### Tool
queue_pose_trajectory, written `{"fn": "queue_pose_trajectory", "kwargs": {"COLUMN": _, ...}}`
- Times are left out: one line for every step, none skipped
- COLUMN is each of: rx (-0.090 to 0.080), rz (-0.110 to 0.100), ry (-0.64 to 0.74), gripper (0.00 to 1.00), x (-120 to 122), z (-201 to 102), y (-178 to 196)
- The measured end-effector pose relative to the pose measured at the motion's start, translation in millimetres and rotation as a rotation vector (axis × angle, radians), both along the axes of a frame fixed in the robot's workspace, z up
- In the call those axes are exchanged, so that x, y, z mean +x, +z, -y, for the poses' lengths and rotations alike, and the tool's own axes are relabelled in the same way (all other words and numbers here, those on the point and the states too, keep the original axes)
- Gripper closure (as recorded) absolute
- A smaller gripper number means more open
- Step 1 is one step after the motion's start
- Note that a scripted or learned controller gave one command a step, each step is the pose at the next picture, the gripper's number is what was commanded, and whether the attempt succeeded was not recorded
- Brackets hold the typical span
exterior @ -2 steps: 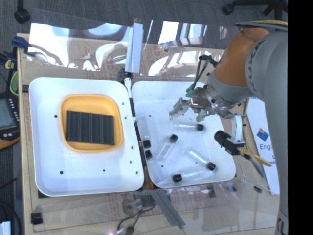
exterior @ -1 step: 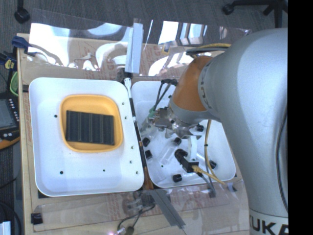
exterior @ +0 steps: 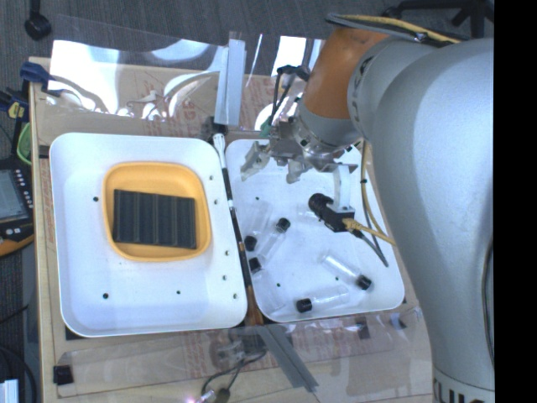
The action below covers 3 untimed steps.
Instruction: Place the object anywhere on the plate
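My claw (exterior: pixel 273 163) hangs apart, holding nothing, over the right bin (exterior: pixel 388 296) — vials (exterior: pixel 342 269) not yet on the yellow plate (exterior: pixel 156 177).

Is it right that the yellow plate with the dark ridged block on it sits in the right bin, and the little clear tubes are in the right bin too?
Not quite. The camera view shows the yellow plate in the left bin; the clear tubes are in the right bin.

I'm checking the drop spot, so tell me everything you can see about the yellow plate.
The plate is yellow, roughly square with rounded corners and a raised rim, and looks like plastic. It lies flat in the middle of the left bin, apart from its walls. A dark ribbed rectangular insert fills its centre. Nothing else touches it.
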State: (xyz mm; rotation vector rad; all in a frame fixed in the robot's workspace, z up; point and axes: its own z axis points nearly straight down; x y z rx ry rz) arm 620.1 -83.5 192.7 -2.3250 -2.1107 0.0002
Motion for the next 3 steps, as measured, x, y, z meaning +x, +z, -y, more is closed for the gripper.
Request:
{"fn": "queue_pose_trajectory", "kwargs": {"rx": 0.002, "rz": -0.005, "ry": 0.012, "gripper": 1.0, "x": 0, "z": -3, "y": 9}}
{"fn": "queue_pose_trajectory", "kwargs": {"rx": 0.001, "rz": -0.002, "ry": 0.156, "gripper": 1.0, "x": -60, "z": -48, "y": 58}}
{"fn": "queue_pose_trajectory", "kwargs": {"rx": 0.0, "rz": -0.004, "ry": 0.311, "gripper": 1.0, "x": -135, "z": -65, "y": -2}}
